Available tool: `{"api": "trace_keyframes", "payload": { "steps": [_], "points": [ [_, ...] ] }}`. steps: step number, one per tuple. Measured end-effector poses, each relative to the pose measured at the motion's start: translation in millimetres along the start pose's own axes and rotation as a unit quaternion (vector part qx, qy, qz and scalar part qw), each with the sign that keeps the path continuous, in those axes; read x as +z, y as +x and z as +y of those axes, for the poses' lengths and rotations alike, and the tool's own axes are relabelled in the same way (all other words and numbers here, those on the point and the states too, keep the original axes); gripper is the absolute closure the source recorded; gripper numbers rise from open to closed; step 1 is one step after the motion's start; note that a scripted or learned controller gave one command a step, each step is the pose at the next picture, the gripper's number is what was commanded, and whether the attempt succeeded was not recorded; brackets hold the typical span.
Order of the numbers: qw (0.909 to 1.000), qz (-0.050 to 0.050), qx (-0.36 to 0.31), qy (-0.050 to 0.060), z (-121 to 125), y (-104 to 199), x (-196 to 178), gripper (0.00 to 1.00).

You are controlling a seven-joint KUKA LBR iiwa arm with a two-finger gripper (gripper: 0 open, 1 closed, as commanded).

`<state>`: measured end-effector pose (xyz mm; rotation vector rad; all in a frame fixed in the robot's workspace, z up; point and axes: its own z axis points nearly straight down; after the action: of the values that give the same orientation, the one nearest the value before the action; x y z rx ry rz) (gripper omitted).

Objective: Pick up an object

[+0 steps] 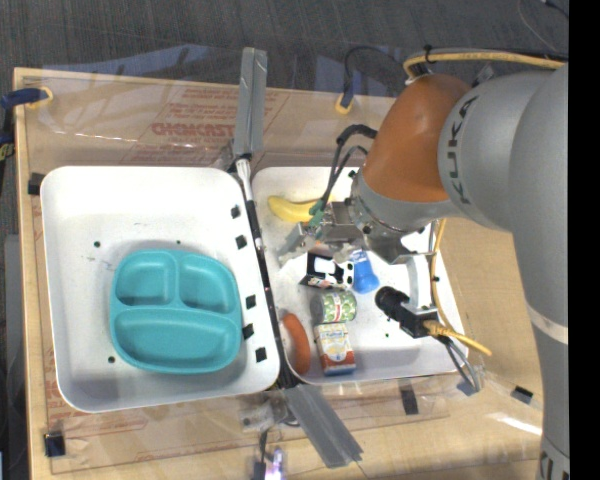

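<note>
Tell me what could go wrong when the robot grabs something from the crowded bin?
The things in the right bin lie packed together: the green can lies beside the small carton, so the gripper might nudge or catch two at once. The round can could roll or slip away. The banana sits close to the gripper and could get bumped.

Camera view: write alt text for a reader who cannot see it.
A grey robot arm reaches from the right over the right bin, its pincer near a banana, a green can and a small carton. The left bin holds a teal divided plate.
</note>
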<state>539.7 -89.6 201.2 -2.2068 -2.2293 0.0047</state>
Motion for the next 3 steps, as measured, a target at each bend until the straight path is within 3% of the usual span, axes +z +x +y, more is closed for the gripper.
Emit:
{"api": "trace_keyframes", "payload": {
  "steps": [1,2,3],
  "points": [
    [0.9981,0.000,0.061,0.000,-27,-35,100,0.00],
    [0.9978,0.000,0.067,-0.001,57,-56,109,0.00],
    [0.9977,0.000,0.068,0.008,103,-104,110,0.00]
  ]
}}
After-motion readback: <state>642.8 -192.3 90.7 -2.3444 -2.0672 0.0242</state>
